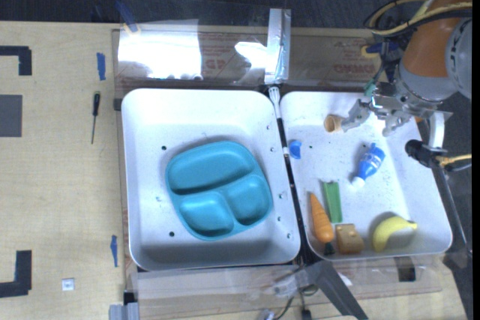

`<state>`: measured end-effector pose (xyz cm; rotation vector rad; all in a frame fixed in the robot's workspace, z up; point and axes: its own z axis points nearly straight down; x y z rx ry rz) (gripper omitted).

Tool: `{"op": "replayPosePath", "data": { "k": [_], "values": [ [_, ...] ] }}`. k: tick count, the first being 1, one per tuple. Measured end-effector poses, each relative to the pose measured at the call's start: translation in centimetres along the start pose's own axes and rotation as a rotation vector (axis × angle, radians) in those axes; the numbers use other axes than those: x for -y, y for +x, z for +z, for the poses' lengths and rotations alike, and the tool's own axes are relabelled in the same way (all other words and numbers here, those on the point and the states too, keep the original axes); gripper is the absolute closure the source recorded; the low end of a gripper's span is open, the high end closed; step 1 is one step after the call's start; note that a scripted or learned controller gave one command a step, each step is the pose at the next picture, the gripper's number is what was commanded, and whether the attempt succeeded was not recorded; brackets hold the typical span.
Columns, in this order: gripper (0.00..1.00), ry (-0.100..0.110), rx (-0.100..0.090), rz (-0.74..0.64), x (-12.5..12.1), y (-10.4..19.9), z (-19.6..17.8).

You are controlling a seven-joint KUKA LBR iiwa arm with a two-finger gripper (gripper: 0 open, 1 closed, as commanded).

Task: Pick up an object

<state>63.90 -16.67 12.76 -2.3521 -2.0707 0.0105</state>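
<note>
My gripper hangs over the back of the right bin, its fingers spread open with nothing between them. A small tan and orange piece lies just left of the left finger. A blue and white bottle-shaped toy lies a little in front of the gripper. Toward the bin's front lie a green block, an orange carrot, a wooden cube and a yellow fruit. A small blue piece sits by the left wall.
The left bin holds a blue divided plate. A clear plastic sheet stands behind the bins. The arm's orange band and yellow cables are at the top right. A black tool lies on the bench at left.
</note>
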Motion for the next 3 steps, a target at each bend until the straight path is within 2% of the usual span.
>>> {"op": "replayPosePath", "data": {
  "k": [1,2,3],
  "values": [
    [0.0,-0.013,0.002,-0.102,4.2,-3.1,4.2],
    [1.0,-0.019,0.002,-0.1,4.1,-3.1,3.0],
    [1.0,-0.016,-0.002,-0.002,4.0,8.4,-5.9]
  ]
}}
